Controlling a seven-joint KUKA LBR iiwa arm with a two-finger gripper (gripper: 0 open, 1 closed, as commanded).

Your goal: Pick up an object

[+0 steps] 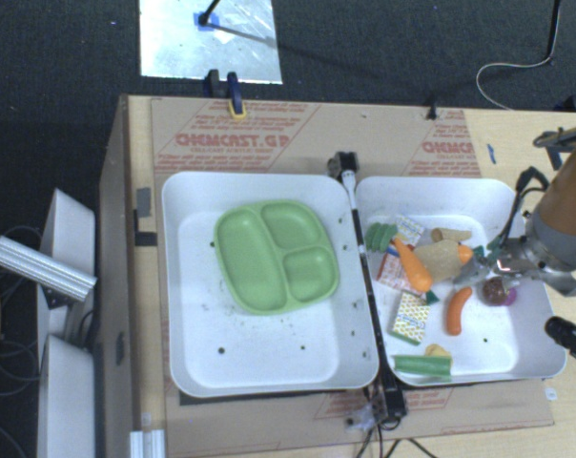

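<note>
The right bin (479,351) holds several small items. An orange carrot (414,267) lies near its middle, with a beige lump (442,254) just behind it. A red-orange sausage shape (455,311) lies to the carrot's right, and a dark purple round piece (499,292) sits close to the bin's right wall. My gripper (483,270) hangs low over the right part of this bin, just above and left of the purple piece and beside the beige lump. The arm's orange band (565,208) rises behind it. Nothing shows as lifted.
A printed packet (410,318) and a green stick (423,365) lie toward the right bin's front; a green piece (381,235) sits near the divider. The left bin (202,351) bears a green divided plate (274,256). Cardboard (269,136) borders the back.
</note>
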